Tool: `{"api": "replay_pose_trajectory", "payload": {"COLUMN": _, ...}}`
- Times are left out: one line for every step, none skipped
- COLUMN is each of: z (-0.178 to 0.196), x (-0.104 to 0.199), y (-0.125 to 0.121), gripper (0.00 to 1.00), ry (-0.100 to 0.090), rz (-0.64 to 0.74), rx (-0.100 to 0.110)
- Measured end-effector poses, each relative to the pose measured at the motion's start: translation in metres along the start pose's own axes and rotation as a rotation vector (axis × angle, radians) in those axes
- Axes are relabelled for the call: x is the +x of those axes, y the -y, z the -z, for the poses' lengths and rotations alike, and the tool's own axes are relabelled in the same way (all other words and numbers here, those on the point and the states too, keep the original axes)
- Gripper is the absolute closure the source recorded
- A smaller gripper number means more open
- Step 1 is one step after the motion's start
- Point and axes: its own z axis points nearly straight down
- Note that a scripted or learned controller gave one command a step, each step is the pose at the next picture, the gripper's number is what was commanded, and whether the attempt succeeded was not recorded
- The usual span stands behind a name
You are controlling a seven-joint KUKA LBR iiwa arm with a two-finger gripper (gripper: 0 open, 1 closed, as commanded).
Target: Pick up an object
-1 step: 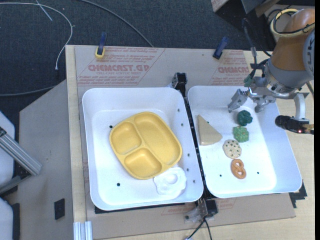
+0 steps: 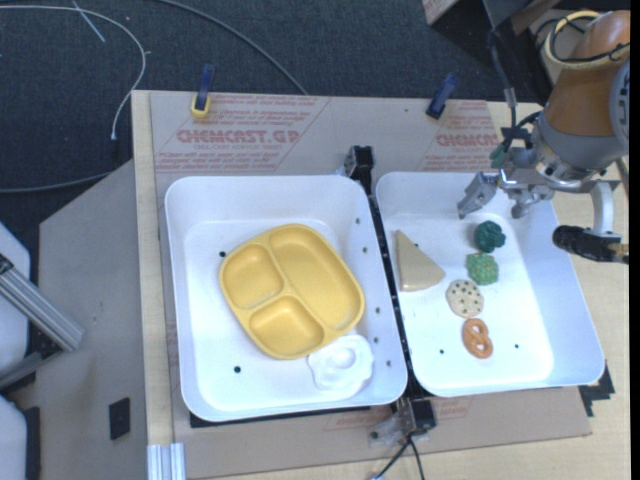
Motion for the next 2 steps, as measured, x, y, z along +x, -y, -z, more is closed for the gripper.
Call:
{"api": "replay_pose_trajectory", "payload": {"z": -0.061, "x": 0.006, "y": -0.002, "gripper": 0.0, "ry": -0.001, "rz": 0.0, "rx": 0.006}}
{"api": "replay_pose_trajectory", "payload": {"z": -0.104, "x": 0.007, "y": -0.001, "gripper": 0.0, "ry": -0.001, "rz": 0.0, "rx": 0.005}}
